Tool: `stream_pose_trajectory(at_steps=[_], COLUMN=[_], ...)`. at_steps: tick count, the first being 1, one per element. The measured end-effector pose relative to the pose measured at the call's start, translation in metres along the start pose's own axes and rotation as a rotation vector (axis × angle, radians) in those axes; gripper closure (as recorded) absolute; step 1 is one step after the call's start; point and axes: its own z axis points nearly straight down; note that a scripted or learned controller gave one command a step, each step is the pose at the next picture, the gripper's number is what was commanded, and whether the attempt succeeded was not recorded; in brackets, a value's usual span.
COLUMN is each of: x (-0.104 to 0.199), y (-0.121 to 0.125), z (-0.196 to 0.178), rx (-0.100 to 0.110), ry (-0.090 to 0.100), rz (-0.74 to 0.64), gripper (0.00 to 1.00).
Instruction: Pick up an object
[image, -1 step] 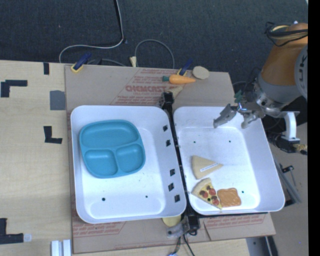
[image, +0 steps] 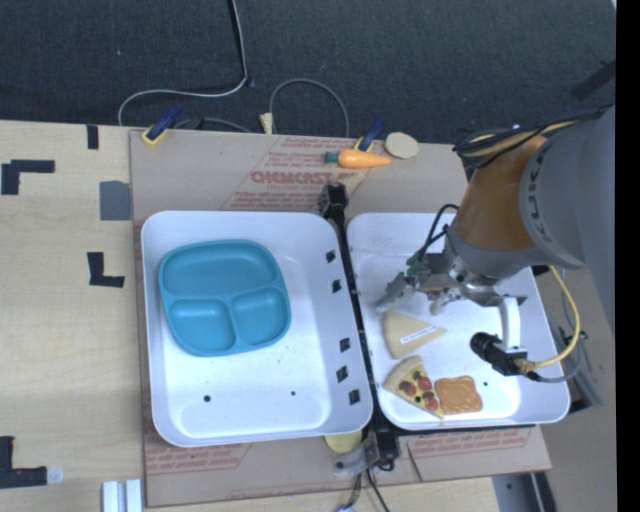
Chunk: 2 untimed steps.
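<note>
Looking down at the right bin (image: 530, 395), I see my gripper (image: 400, 290) low over the bin floor near the divider, its two fingers (image: 388, 295) slightly spread with nothing between them. A cheese wedge (image: 411, 332) lies just below and right of the fingertips, close but apart from them. Nearer the front wall sit a pizza slice (image: 412, 384) and a toast piece (image: 458, 395), touching each other. The arm's orange band (image: 495, 205) hangs above the bin's back half. A blue divided plate (image: 224, 296) rests in the left bin (image: 180, 420). Beyond the bins, a toy carrot (image: 361, 158) lies on the cardboard.
</note>
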Motion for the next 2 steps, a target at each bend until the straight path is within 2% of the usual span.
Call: stream_pose_trajectory(at_steps=[1,2], x=[-0.003,-0.005], y=[-0.002,-0.001], z=[0.051,0.036], rx=[-0.015,-0.020], ry=[-0.007,-0.009], rz=[0.002,0.004], gripper=[0.00,1.00])
